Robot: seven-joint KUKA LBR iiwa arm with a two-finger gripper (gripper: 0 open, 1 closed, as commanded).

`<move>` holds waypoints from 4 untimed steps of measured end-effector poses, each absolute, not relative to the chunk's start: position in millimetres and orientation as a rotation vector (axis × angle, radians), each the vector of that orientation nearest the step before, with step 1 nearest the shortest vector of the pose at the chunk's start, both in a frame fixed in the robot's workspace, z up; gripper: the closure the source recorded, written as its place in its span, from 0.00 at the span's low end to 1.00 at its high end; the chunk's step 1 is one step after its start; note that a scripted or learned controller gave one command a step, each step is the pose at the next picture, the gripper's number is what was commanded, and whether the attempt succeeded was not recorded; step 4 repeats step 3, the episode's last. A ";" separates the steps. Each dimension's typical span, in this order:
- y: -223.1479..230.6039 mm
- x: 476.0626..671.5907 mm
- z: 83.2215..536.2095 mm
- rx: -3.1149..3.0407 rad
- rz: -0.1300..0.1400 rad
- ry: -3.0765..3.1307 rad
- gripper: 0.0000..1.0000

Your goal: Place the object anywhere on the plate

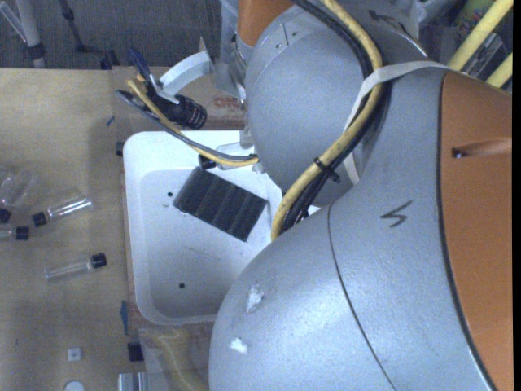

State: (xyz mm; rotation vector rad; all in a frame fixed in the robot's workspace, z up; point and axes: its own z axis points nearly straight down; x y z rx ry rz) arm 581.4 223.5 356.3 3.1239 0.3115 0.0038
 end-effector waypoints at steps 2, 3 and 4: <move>212.5 554.2 245.1 3.119 -0.004 0.361 1.00; 225.2 612.7 248.0 3.031 -0.007 0.826 1.00; 225.2 612.7 248.0 3.031 -0.007 0.826 1.00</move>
